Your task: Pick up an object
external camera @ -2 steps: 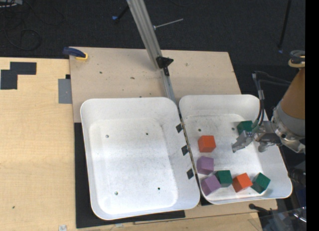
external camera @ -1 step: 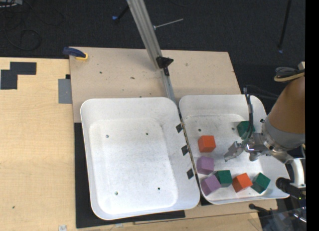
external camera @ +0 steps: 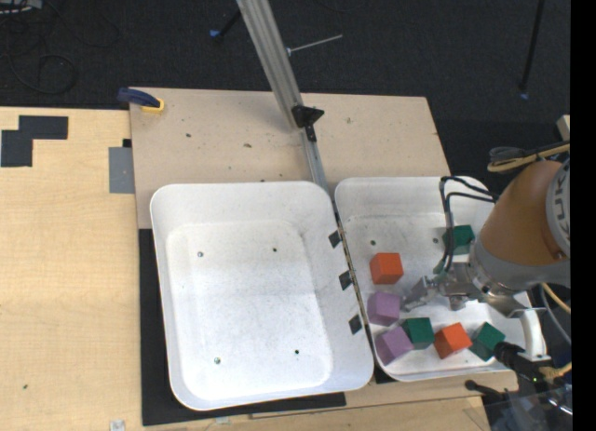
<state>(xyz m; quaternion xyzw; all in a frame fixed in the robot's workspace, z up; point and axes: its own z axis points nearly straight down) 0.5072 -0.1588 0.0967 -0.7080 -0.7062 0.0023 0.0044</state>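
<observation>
Dark floor behind, light wooden bench in front, two shallow white plastic bins side by side on it. Left bin holds nothing I can pick out. Right bin holds all the candidates: an orange cube, two purple cubes, upper and lower, touching or nearly so, a dark green cube just beside the lower purple, a second orange cube, a green block at the near right corner, and another green block by the cables further back.

Grey arm with the orange wrist band comes in from the right, low over the right bin. Two-finger metal gripper sits in the gap between the first orange cube, the upper purple cube and the dark green cube. Fingers are small and blurred; they look parted with nothing between them, but I can't tell for sure.

Step in hand, by my read: closing in on one cube, likely the upper purple or the dark green. To do it well, straddle one cube only, fingers on opposite flat faces, descend fully before closing. Cluster is tight, so neighbours may get nudged or wedged. Bin wall and the divider clips crowd the purple side.

Slanted aluminium rail stands behind the bins, clear of the work.
</observation>
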